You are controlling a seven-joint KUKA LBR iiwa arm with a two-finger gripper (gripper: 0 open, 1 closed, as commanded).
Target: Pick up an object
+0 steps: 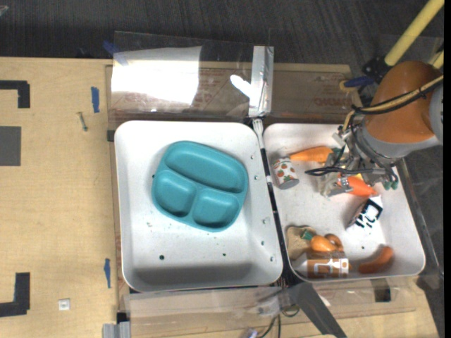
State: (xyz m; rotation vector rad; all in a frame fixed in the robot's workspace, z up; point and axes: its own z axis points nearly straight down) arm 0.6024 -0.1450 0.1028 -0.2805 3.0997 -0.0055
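The gripper (347, 180) is hanging low in the right bin (416, 241), its fingers seemingly closing around a small orange piece (360, 186), though clutter is blurring this.

A pale wooden bench top (49, 189) spreads toward nine o'clock, with black tape marks (15, 94) on it. Dark grey carpeted floor (211, 13) runs along twelve o'clock.

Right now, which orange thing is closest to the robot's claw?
The small orange piece right beside the gripper. The carrot lies farther left; the orange ball sits lower down.
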